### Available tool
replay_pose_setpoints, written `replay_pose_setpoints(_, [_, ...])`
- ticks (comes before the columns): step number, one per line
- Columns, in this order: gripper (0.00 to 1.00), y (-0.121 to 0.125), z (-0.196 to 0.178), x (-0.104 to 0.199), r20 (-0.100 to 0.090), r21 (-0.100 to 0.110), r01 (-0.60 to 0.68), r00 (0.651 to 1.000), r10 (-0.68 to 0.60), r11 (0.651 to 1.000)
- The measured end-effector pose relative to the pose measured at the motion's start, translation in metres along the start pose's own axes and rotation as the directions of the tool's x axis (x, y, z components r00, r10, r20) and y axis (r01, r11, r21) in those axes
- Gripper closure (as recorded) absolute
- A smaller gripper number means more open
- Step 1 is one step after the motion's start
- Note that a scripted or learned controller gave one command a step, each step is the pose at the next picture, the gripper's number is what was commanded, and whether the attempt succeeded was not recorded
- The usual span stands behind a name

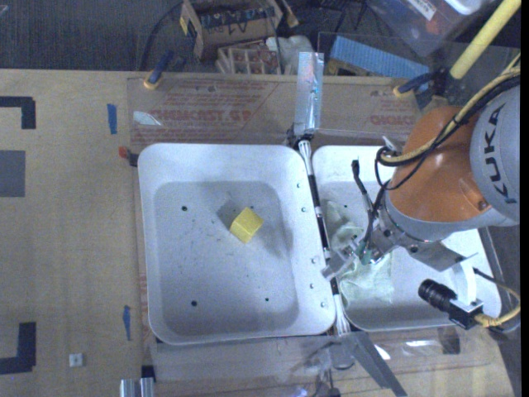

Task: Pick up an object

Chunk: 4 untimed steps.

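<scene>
Pale crumpled object (368, 284) lies just below the claw (357, 253), near the left wall of the right bin (405, 300) and toward its front edge. It looks to us like a soft, thin, wrinkled thing, whitish with a faint green tint, with no firm outline. We see green at the claw's tip too, but we cannot make out whether the object is gripped or merely lying under it, and we cannot tell whether the claw stands wide or narrow, since the metal parts there blur together. Above the claw the arm (438, 180) spreads over the middle of the right bin, its broad, smooth, glossy orange band rounded like a dome, with a grey casing to its right and black cables looping across the bin's back left corner. A short black cylinder (438, 294) juts out near the bin's front right corner. Across the two touching rims, the left bin (165, 222) is a shallow white tray with rounded corners and a scuffed grey floor. Near the middle of that floor, a little toward the back, sits a yellow block (246, 224), small, matte and cube-like, turned corner-on to the bin's walls and well apart from every wall. Both bins rest on a pale wooden bench (66, 238) with strips of blue tape (112, 118).
</scene>
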<state>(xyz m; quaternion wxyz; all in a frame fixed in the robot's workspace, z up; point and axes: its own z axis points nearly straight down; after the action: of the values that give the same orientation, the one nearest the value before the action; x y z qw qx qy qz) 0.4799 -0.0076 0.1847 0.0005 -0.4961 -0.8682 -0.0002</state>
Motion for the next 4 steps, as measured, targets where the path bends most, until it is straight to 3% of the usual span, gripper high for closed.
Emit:
replay_pose_setpoints(1, [0.00,0.032,0.000,0.055,0.002,-0.002,0.133,0.991,-0.133,0.991])
replay_pose_setpoints(2, [0.00,0.099,0.094,0.115,0.008,-0.014,0.116,0.993,-0.116,0.993])
replay_pose_setpoints(3, [0.00,0.078,0.095,0.104,-0.007,-0.011,-0.440,0.898,0.440,0.898])
replay_pose_setpoints(4, [0.00,0.080,0.095,0.132,-0.004,-0.011,-0.840,0.542,0.840,0.542])
